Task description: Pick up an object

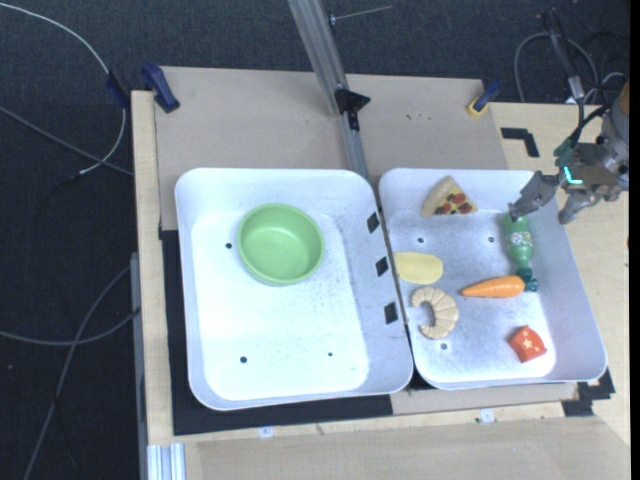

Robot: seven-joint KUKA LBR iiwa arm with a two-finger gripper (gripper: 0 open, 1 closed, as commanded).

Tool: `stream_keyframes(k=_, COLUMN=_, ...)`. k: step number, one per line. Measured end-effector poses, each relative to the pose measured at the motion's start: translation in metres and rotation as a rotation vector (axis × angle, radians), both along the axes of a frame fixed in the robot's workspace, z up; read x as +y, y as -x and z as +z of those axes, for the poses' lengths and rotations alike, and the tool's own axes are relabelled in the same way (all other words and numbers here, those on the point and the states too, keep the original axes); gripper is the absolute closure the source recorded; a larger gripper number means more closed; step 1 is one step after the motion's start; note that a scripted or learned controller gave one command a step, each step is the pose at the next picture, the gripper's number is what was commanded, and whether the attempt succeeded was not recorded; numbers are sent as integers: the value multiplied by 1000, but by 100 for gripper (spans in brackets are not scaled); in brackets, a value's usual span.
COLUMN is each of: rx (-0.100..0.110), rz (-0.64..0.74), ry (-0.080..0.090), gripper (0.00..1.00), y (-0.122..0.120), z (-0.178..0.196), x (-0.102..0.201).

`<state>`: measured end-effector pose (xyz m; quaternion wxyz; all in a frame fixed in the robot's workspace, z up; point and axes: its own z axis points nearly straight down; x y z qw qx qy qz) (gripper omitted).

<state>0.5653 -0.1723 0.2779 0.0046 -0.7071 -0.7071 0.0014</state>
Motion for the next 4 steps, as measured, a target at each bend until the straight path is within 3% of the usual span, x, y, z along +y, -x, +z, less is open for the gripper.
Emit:
stream_keyframes(k=1, rx=-5, rz=0, ry=1, gripper=0, y=-1, z=2, x=0)
stream_keyframes(k=3, rx=4, rz=-1, ry=-2, gripper=0, y=10, z=-89, x=-5)
stream_keyframes(k=4, rx=6, rz=0, ry=-2, gripper=0, y=12, z=-153, x=2)
